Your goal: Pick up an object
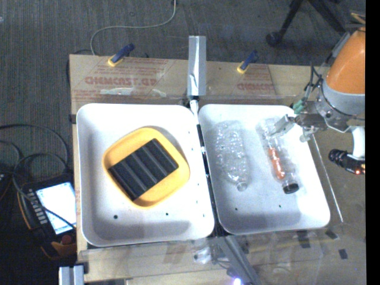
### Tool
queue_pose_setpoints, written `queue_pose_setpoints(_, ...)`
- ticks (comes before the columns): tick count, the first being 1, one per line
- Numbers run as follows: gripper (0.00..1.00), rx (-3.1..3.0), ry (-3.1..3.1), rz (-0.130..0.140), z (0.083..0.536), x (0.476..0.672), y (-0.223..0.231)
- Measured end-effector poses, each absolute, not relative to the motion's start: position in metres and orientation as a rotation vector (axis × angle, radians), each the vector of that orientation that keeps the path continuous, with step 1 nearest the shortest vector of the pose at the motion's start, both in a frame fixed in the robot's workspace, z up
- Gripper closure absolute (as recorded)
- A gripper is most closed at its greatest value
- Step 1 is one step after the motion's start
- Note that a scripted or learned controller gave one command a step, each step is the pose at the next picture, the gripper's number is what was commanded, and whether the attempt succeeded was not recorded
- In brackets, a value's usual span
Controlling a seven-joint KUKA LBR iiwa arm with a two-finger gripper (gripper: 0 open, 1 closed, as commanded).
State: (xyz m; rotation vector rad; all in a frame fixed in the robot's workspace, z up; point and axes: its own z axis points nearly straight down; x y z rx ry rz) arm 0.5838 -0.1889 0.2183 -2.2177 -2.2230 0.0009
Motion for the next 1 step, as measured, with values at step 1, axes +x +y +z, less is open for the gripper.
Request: queue_pose_setpoints(1, 0.0, -2.162, -2.282, -0.004, 0.0959, 0.5827, -0.2065)
